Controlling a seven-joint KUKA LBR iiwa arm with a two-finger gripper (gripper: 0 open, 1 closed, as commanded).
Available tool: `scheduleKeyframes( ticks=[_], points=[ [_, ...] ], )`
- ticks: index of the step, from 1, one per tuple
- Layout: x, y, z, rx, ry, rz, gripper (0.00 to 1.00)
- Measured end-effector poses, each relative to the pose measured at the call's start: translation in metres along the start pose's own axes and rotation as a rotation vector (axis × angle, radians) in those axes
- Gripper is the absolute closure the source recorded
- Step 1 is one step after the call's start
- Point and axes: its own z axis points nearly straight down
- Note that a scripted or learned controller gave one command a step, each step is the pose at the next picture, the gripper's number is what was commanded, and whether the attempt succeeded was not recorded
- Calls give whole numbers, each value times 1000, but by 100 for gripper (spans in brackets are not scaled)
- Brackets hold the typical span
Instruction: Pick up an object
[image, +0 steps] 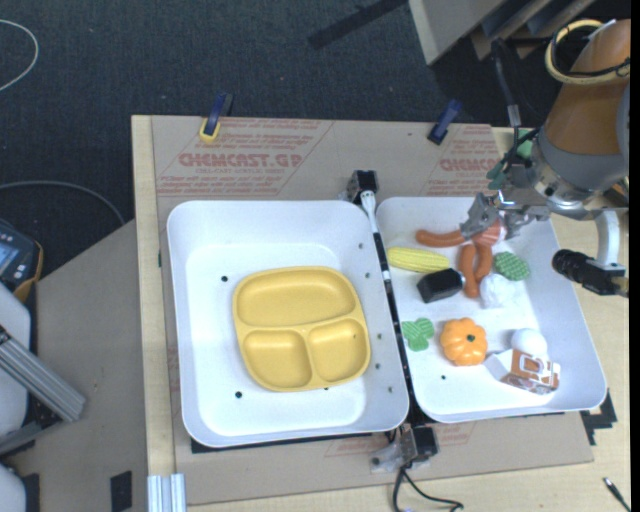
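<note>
The right bin (575, 330) holds several small things. Two orange-red sausages lie at its back: one flat (440, 238), one pointing toward the front (470, 268). Beside them are a yellow corn cob (418, 260) and a black block (439, 286). An orange pumpkin (464, 341) sits near the front, with a green leafy piece (418, 333) to its left. My gripper (489, 220) hangs at the back of this bin, right over where the two sausages meet. I see nothing lifted off the bin floor.
A yellow divided plate (300, 328) lies in the left bin (200, 300). In the right bin a green piece (512, 266) rests on a white lump (497, 291), and a white egg (528, 343) and an orange-white packet (531, 374) lie at the front right.
</note>
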Motion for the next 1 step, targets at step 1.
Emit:
scheduleKeyframes(
  ticks=[1],
  points=[
    [44, 46, 4, -1, -1, 2, 100]
  ],
)
